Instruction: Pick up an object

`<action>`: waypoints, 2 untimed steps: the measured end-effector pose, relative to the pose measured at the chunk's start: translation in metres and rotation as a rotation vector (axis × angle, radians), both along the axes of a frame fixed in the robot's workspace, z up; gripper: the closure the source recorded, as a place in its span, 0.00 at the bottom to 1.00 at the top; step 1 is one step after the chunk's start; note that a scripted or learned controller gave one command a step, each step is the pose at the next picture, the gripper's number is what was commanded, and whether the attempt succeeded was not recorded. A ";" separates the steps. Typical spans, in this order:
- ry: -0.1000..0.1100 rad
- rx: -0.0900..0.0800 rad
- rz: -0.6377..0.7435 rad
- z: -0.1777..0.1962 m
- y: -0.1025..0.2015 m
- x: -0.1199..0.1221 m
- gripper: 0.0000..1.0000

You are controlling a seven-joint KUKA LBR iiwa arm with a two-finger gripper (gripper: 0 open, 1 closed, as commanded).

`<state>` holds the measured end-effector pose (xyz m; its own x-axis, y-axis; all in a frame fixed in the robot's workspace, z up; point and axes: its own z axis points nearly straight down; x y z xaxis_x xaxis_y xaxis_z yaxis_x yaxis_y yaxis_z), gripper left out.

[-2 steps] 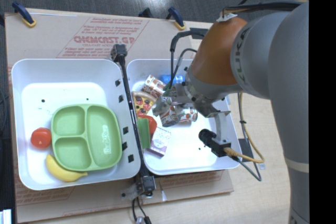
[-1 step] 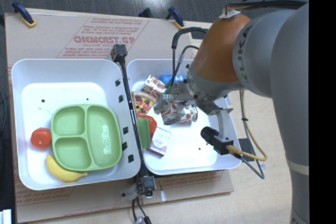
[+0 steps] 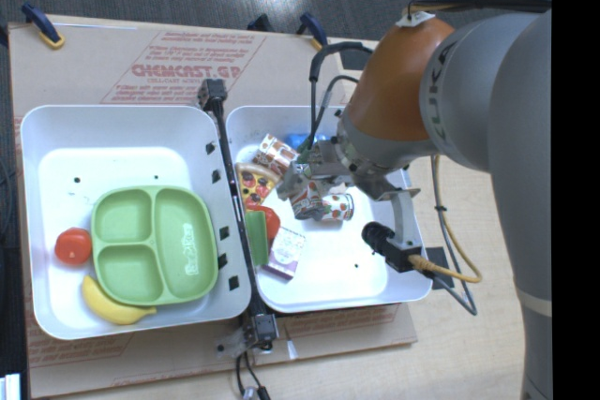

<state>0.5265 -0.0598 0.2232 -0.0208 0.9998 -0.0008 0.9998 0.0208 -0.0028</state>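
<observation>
Grey hand (image 3: 314,183) hovers over patterned can (image 3: 323,204).

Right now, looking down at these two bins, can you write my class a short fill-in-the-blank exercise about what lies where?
1. The green divided plate lies in the ____ bin.
2. The fruit beside the plate's lower edge is a yellow ____.
3. The tomato beside the plate is coloured ____.
4. The gripper is over the ____ bin.

Missing words: left; banana; red; right
</observation>
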 end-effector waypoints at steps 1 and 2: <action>-0.002 0.000 0.004 0.011 0.000 0.001 1.00; -0.003 0.000 0.009 0.021 0.001 0.002 1.00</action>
